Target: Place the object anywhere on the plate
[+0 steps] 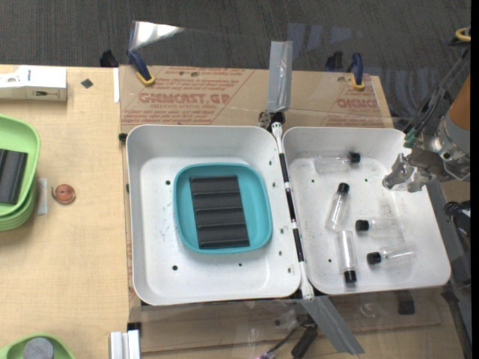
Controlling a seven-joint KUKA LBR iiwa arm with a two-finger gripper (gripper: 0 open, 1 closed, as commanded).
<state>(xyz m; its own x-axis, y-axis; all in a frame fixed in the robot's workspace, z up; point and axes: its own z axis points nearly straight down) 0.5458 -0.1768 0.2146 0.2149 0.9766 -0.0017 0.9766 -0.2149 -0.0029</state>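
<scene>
Gripper (pixel 398 178) at right frame edge, grip state unclear, over the right bin (pixel 419 279) of vials (pixel 338 206). Plate (pixel 260 200) in left bin (pixel 150 268). Cardboard (pixel 194 96) reads "GEMCAST".

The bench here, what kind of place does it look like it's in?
Probably a robotics lab test bench: two white bins taped onto cardboard with clamps, clear vials as test pieces, and a gripper reaching in from the right.
</scene>
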